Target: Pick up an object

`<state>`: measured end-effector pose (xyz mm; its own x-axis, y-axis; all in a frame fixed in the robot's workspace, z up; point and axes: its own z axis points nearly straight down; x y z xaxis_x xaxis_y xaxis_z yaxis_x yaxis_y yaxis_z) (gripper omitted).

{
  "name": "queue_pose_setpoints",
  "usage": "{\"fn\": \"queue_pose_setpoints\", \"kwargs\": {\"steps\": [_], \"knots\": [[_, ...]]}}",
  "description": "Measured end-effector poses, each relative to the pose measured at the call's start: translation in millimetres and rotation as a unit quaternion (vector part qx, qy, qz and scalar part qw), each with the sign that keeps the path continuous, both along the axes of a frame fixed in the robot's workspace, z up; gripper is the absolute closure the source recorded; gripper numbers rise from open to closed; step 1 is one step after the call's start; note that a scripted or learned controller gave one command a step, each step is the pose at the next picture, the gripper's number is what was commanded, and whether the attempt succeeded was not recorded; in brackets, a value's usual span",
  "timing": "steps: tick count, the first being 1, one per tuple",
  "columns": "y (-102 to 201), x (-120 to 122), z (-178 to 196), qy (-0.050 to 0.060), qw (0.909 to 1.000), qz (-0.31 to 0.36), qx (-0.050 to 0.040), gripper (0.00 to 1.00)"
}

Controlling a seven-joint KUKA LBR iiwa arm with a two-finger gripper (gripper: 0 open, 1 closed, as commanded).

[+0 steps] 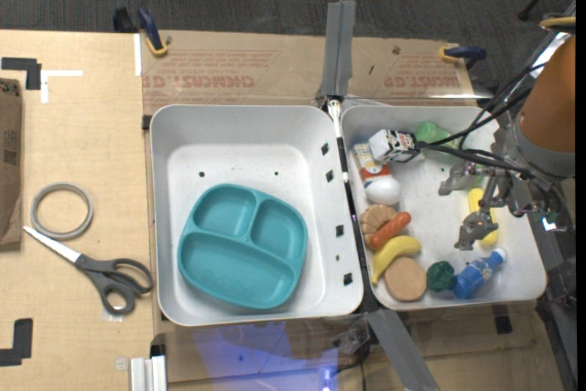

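Worktop (82, 124) at far left: tape roll (61, 210) and scissors (96, 273), well apart from the bins. Left bin (174, 133): one teal divided plate (243, 244), lying flat. Right bin (526, 284): toy food crowded along the left wall, namely a white egg (383, 190), a carrot (394, 227), a banana (394, 252) and a round brown piece (406, 280); a dark green piece (441, 275) and a blue bottle (478, 273) near the front wall.

End effector (476, 220) low over the right half of the right bin, fingers apart, open, nothing between them. Yellow object (485, 238) just beside the fingertips, partly hidden; identity uncertain, probably the nearest candidate.

Risks: closing on a partly covered item could pinch only an edge and let it slip. Descent close to the blue bottle could nudge it against the front wall. Cables near the wrist could snag.

Orientation: blue bottle on its side, long axis running lower left to upper right, cap end probably toward the upper right. Yellow object's axis not determinable.
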<state>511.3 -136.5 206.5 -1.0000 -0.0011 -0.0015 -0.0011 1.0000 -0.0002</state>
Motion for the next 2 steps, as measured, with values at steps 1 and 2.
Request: {"fn": "queue_pose_setpoints", "kwargs": {"steps": [1, 2], "knots": [[28.1, -21.8, -112.0, -0.002, 0.9996, -0.028, 0.0001, 0.00], [-6.3, 72.2, -110.0, -0.005, 0.9987, -0.051, -0.0009, 0.00]]}}
